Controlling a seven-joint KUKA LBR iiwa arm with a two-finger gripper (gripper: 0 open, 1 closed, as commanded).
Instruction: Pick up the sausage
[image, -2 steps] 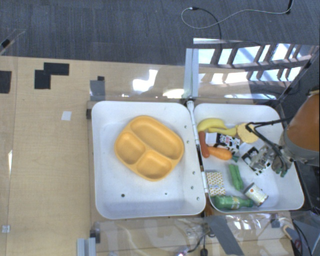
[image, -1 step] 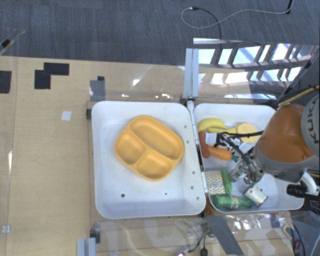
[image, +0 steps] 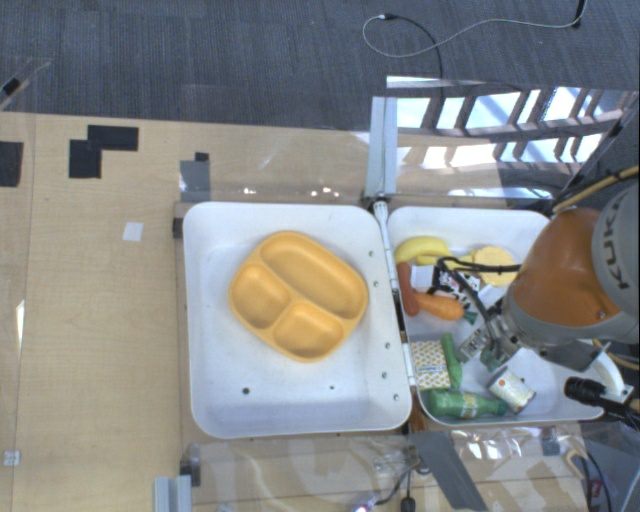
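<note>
Approach step: the gripper (image: 487, 343), its state impossible to tell, hovers near the sausage (image: 404, 288); next, lower over it

Left bin (image: 210, 330): yellow three-compartment plate (image: 298, 294), set at a slant. Right bin (image: 440, 412): banana (image: 422, 248), carrot (image: 438, 306), green bottle (image: 466, 404), patterned packet (image: 431, 364).

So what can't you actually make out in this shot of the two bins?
- Gripper: open or shut is unclear, too small and dark against the clutter.
- Sausage: its lower end is hard to separate from the carrot.
- Right bin: its far right side is hidden under the arm.
</note>
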